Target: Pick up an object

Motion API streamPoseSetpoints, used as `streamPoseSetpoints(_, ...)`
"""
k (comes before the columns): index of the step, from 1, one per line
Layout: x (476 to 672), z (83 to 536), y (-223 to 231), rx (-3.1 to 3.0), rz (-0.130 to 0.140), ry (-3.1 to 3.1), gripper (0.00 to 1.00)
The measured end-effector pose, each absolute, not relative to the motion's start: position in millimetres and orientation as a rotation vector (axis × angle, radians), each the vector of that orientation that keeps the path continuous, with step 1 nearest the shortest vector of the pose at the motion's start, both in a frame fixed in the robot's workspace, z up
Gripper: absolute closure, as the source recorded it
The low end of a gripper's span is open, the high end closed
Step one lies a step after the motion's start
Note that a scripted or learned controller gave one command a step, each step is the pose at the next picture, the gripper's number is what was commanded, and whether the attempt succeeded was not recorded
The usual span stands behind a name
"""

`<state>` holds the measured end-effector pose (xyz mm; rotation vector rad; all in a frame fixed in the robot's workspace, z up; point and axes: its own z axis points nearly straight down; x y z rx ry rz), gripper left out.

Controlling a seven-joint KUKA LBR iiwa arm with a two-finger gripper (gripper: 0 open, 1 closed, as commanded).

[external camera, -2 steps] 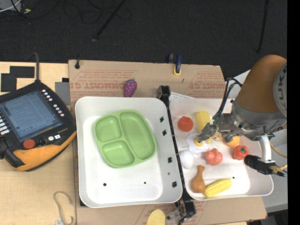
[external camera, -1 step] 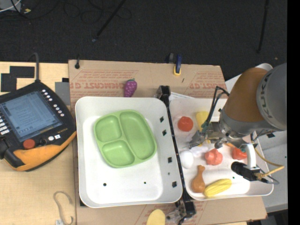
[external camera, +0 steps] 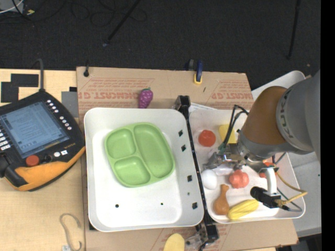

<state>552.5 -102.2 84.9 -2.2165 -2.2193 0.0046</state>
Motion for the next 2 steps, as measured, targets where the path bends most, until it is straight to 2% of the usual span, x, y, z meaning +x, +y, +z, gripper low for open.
streamPoseSetpoints(1, 552.5, 97.1, -104.4, -2.225, 0.003, -2.211, 1.00)
streamPoseSetpoints(2, 542.7, 149.9, -104.6, -2.230, -0.001, -2.214, 1.00)
